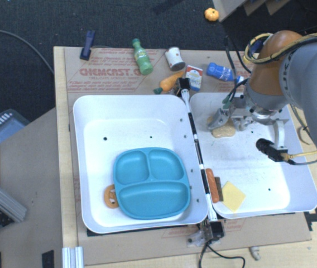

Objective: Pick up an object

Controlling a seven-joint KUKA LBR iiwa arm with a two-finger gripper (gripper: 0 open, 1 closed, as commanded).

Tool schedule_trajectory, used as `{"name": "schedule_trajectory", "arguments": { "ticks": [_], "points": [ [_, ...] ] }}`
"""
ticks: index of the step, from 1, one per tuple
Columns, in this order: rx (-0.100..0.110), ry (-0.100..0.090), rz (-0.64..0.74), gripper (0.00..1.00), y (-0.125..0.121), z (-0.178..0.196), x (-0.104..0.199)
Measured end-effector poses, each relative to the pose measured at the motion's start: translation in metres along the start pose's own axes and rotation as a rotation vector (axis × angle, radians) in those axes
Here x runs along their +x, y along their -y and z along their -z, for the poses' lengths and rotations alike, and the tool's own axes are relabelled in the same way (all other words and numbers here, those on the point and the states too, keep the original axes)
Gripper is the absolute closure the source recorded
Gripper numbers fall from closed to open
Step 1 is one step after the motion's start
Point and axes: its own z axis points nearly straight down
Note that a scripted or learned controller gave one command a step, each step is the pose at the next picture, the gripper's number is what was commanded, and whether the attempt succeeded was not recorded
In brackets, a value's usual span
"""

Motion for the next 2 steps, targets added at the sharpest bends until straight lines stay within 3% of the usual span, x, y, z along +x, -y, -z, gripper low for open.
{"name": "schedule_trajectory", "arguments": {
  "ticks": [1,2],
  "points": [
    [0.002,-0.001,-0.001,0.0,0.014,0.0,0.01],
    [-0.002,0.0,0.001,0.0,-0.031,0.001,0.008]
  ]
}}
